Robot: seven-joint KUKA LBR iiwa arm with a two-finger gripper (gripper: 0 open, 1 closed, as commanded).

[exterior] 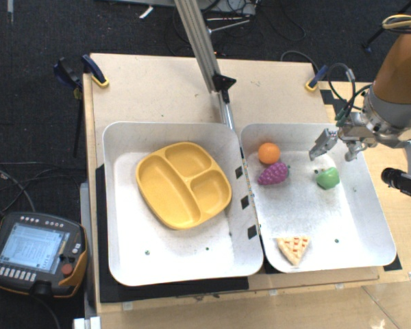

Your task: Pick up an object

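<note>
Down on the floor at the near left lies a teach pendant (33, 253) with its screen lit. On the bench, the left bin (120, 184) carries a yellow divided plate (183, 184), lying flat and slightly turned, with three compartments. Just past the divider, the right bin (359, 232) has an orange ball (268, 153) toward its far left, touching a purple bunch of grapes (273, 174) just nearer to me. A waffle-patterned pizza wedge (294, 249) lies by the near edge, well apart from them. Further right sits a green apple-like fruit (327, 178). The gripper (336, 149) hangs just over it from the far right, fingers spread apart with nothing between them, one finger either side above the green fruit
</note>
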